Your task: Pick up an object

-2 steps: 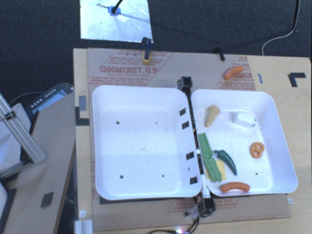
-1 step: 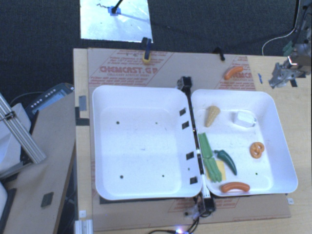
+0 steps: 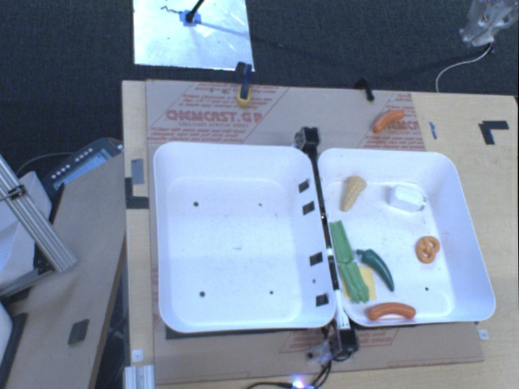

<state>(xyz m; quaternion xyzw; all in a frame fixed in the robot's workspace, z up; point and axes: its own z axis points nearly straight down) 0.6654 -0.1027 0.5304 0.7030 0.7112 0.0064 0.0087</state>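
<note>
Tan wooden tabletop (image 3: pixel 138 241) sits on dark blue-grey carpet, w/ a printed brown cardboard sheet (image 3: pixel 211 116) laid under two shallow white plastic bins. Shiny square metal plate (image 3: pixel 192 21) lies on the carpet at top left, a thin black rod slanting across it. A yellow-and-blue clamp (image 3: pixel 243 83) stands at the cardboard's far edge. Left of the tabletop: a grey control box w/ buttons (image 3: pixel 81 162) and a silver aluminium rail (image 3: pixel 32 225).

Bins, count 2. Left bin (image 3: pixel 235 241) shows bare floor w/ a few small dark dots. Right bin (image 3: pixel 466 250) holds the goods. Black clips run along the seam between the bins.

Right bin tally: 1 pale yellow corn cone (image 3: pixel 353 192) near the far left, 1 small white cup-like piece (image 3: pixel 406 197) just beside it to the right, 1 orange pretzel (image 3: pixel 427 249) toward the right wall, 1 long green bean pod (image 3: pixel 348 258) along the left wall, 1 dark green chilli pepper (image 3: pixel 377 267) touching the pod's right side over a yellow bit, 1 orange-red sausage (image 3: pixel 392 311) at the near edge. A 2nd orange-red sausage (image 3: pixel 388 121) lies outside, on the cardboard beyond the right bin. So sausages: 2, everything else: 1 each.

Gripper (image 3: pixel 486 16) hangs at the top right corner, over carpet, well apart from both bins, white cable trailing below it. Fingers too blurred — can't tell how wide they stand, nothing visible between them.
</note>
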